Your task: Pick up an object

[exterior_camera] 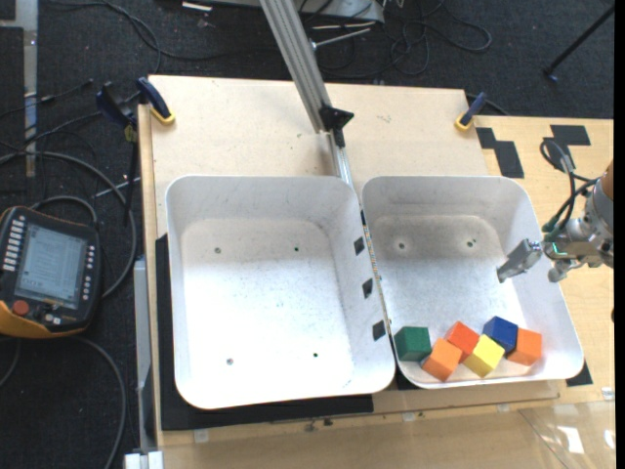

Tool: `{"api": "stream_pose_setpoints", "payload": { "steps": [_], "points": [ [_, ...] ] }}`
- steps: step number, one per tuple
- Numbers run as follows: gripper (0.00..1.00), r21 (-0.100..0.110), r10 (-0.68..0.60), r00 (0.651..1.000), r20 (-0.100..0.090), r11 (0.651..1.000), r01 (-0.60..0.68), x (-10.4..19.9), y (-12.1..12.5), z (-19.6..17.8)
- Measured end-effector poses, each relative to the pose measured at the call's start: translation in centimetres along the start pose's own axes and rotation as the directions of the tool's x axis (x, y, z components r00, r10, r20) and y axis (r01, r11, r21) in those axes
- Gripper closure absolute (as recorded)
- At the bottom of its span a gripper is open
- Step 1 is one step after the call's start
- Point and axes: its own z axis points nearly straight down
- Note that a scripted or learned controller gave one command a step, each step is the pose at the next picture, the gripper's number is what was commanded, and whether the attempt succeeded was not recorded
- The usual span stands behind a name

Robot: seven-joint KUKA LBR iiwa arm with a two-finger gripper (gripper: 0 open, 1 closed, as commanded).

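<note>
A grey metal gripper (pixel 539 259) with two slim fingers (pixel 516 260), green-lit at its base, a black cable (pixel 566 203) looping along the arm's wrist.

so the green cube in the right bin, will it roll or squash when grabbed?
The green cube looks rigid with flat faces, so it should slide, not roll. It sits apart from the other blocks, near the bin's left wall, which could crowd one finger. Probably light.

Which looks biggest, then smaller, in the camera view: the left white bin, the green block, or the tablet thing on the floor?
Largest to smallest, as they look in the camera view:
1. left white bin
2. tablet-like controller on the floor
3. green block

The controller lies lower than the bench, so its real size is unsure.
</note>
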Motion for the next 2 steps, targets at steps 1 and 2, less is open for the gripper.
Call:
{"api": "stream_pose_setpoints", "payload": {
  "steps": [1,2],
  "points": [
    [0.00,-0.005,-0.002,1.000,0.002,1.000,0.002,1.36,-2.05,-4.39],
    [0.00,-0.003,-0.001,1.000,0.001,1.000,0.001,1.35,-2.01,-5.17]
  ]
}}
